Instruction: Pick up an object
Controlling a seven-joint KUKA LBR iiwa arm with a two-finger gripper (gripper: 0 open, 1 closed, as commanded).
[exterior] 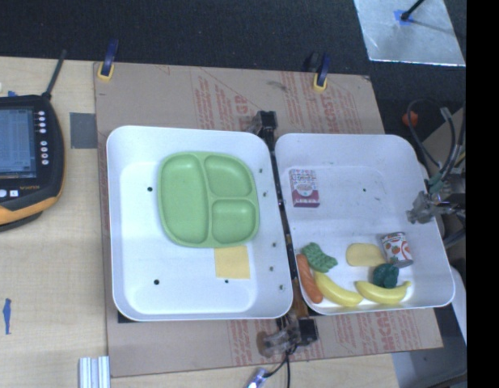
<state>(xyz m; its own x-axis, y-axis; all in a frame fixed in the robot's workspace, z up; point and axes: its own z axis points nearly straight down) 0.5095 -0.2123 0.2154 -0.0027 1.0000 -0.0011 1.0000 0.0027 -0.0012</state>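
Note:
The left bin (128, 217) holds a green divided plate (207, 199) and a flat yellow square slice (232, 262) just below it. In the right bin (354, 156), a small red and white carton (304, 187) lies alone near the upper left. Along its front side sit a green leafy piece (319, 256), an orange carrot (308, 280), two yellow bananas (338, 290) (382, 293), a pale yellow lump (363, 255), a small red-labelled can (395, 248) and a dark teal piece (386, 275). These front items lie close together, some touching.
A teach pendant (19, 156) with a screen rests on the bench at far left. Two clamps (107, 61) (320, 71) hold the cardboard sheet under the bins. Cables (443, 164) and a small metal fitting (427, 208) crowd the right bin's right rim.

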